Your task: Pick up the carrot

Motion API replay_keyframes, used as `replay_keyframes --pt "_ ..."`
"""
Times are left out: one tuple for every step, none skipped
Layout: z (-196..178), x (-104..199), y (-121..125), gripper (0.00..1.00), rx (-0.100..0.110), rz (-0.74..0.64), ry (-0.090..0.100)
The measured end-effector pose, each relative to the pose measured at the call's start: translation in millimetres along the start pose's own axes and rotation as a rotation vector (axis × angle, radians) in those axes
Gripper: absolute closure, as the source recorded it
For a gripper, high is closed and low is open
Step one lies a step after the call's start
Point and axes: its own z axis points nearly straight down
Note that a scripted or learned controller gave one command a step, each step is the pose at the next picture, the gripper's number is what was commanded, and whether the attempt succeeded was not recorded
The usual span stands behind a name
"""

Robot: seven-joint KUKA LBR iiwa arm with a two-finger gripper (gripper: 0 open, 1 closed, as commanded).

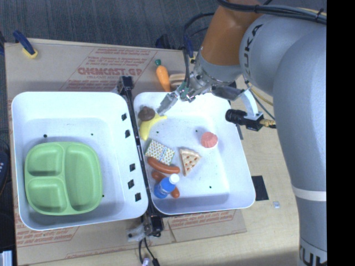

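Observation:
The carrot (162, 77), orange with a green top, lies on the cardboard just behind the right bin's (236, 165) back rim, outside the bin. My gripper (167, 102) hangs over that bin's back left corner, a short way in front of the carrot and slightly to its right. It points down and to the left, toward a brown lump (146, 113) and a yellow banana (148, 127). The carrot is not in the gripper's hold.
The right bin also holds a pink round piece (209, 140), a checkered block (160, 150), red sausages (163, 165), a pizza slice (189, 160) and a blue bottle (165, 187). A green divided plate (64, 177) lies in the left bin (66, 107).

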Motion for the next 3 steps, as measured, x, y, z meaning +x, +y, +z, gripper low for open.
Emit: replay_keyframes --pt "28 0 21 0.0 0.001 0.297 0.001" --pt "-130 41 44 0.0 0.002 0.624 0.001" --pt "31 19 30 0.0 0.009 0.661 0.003"
